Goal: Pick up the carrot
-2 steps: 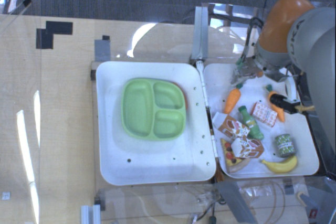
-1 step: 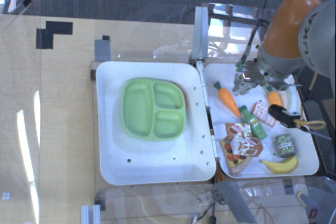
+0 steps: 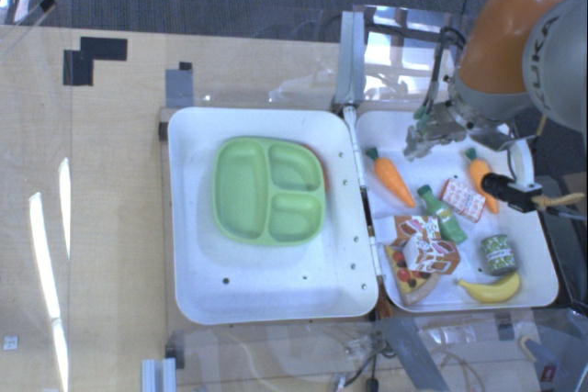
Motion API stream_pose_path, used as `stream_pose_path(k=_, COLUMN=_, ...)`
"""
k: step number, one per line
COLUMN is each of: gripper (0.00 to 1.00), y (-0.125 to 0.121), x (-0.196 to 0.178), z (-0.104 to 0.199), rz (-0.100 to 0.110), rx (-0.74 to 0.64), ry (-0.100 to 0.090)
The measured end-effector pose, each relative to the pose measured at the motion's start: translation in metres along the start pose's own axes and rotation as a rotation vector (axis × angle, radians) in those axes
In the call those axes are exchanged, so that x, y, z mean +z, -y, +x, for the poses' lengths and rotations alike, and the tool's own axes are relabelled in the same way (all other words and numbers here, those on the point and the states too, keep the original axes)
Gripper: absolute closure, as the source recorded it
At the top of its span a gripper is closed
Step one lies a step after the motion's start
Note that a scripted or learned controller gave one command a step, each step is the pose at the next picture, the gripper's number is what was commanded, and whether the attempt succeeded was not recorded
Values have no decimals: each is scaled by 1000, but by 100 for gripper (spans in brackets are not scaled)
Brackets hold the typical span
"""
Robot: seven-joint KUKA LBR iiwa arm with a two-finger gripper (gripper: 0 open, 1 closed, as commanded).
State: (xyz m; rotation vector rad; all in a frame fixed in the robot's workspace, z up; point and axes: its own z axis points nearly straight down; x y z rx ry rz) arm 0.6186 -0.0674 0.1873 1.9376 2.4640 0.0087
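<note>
**Clerk:** Jaws, state: could not be told. The gripper (image 3: 425, 140) hung over the far part of the right bin (image 3: 548, 294), its fingertips too small and blurred to read, with nothing visibly between them.

**Checker:** Item, carrot?

**Clerk:** Two recorded. One carrot (image 3: 392, 182) lay near the right bin's left wall, green top toward the far left corner, apart from the gripper. A second carrot (image 3: 481, 182) lay further right, beside a black fitting on the arm.

**Checker:** Other contents, right bin?

**Clerk:** Green bottle (image 3: 440, 213), lying between the two carrots. Red-and-white packet (image 3: 463, 199), just beside that bottle. Pizza slice (image 3: 413, 274) at the near left, with a printed pouch (image 3: 424, 249) lying on top of it. Green can (image 3: 496, 253), and a banana (image 3: 490, 289) by the near wall.

**Checker:** Left bin?

**Clerk:** Left bin (image 3: 197, 289) held one green divided plate (image 3: 268, 190), three compartments, flat, near the centre.
</note>
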Motion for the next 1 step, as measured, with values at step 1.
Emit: stream_pose_path(k=1, gripper=100, y=67, x=1, z=27, rz=3, rx=80, ry=-1)
